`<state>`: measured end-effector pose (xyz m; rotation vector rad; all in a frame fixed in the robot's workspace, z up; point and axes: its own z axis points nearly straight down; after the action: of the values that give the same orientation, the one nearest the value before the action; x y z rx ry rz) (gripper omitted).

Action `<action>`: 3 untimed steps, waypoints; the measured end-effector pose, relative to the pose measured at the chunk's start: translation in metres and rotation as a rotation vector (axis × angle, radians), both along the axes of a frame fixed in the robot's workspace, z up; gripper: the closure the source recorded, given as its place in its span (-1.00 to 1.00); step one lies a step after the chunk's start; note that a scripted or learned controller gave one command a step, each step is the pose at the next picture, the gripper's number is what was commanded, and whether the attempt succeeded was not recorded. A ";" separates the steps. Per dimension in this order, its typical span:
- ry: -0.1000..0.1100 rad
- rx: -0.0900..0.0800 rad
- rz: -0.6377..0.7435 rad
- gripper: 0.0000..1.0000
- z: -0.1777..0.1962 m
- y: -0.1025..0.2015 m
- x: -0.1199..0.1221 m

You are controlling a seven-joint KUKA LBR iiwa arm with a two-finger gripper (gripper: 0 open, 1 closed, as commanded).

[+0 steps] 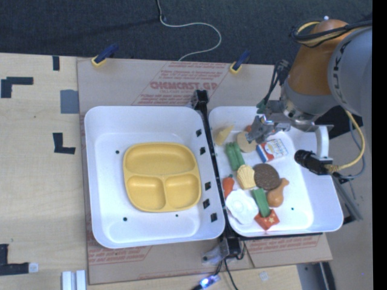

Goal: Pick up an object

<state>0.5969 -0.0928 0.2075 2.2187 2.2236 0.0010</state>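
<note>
Whether the jaws [259, 128] are open or closed cannot be told; they hang low over the toy food pile [254, 183] at the right bin's [314, 219] far side, beside a tan round piece [245, 141]. Nothing looks lifted, so the pick remains undone.

The arm [357, 53] is chunky grey metal with a rounded orange band [314, 65] above the wrist, yellow and black cables looping around it, and a small dark metal gripper [259, 128] bolted on.
</note>
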 end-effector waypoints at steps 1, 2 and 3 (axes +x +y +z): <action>0.003 0.001 0.000 1.00 0.016 0.001 0.000; 0.001 0.000 0.001 1.00 0.023 -0.002 0.048; 0.005 -0.001 -0.001 1.00 0.024 -0.003 0.044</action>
<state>0.6410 -0.0960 0.2310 2.2221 2.2247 -0.0053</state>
